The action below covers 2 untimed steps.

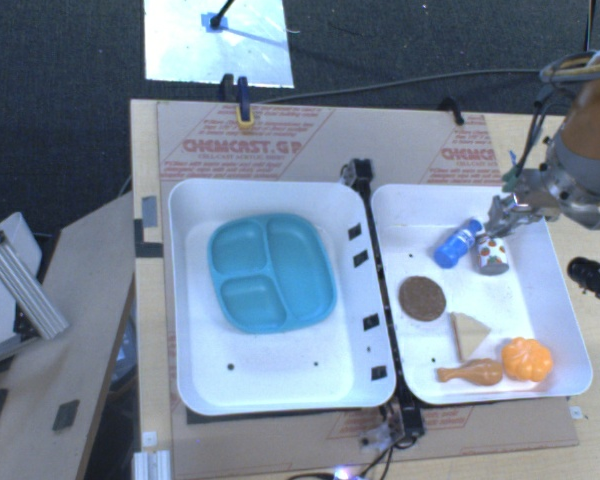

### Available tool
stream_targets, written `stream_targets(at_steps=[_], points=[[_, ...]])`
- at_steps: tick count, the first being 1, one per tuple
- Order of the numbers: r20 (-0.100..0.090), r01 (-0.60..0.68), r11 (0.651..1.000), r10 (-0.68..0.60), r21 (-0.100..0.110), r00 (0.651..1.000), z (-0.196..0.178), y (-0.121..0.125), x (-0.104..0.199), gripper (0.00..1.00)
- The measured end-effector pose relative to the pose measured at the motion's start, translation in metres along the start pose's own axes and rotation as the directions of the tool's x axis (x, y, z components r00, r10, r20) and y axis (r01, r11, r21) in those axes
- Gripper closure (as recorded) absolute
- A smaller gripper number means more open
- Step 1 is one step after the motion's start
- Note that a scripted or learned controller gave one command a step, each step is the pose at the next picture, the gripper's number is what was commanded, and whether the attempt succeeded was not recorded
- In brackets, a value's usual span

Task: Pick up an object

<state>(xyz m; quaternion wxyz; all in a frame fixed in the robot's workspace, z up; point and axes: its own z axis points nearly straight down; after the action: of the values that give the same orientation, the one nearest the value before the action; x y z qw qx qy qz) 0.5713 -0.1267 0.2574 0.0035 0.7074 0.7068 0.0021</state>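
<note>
The right bin [555,268] holds several small objects. A blue bottle [456,244] lies tilted near the bin's upper middle. Just to its right sits a small grey piece with red spots [493,256]. Lower down are a brown round disc [421,297], a tan wedge [468,334], an orange pumpkin-like piece [526,359] and a tan drumstick [470,372]. My gripper [502,218] reaches in from the right and hangs just above the spotted piece and the bottle's cap end. Nothing is visibly lifted.
The left bin [195,368] holds a blue divided plate [272,272]. A black hinge strip [372,278] runs between the bins. Cables cross the bench behind the bins, and a metal rail [20,278] stands at the far left.
</note>
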Motion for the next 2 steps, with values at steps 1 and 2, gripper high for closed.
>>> stream_targets(at_steps=[1,2], points=[[-0.001,0.004,1.000,-0.004,0.003,1.000,-0.021,0.001,0.000,1.00],[-0.002,0.009,1.000,-0.009,0.004,1.000,-0.018,0.013,0.042,1.00]])
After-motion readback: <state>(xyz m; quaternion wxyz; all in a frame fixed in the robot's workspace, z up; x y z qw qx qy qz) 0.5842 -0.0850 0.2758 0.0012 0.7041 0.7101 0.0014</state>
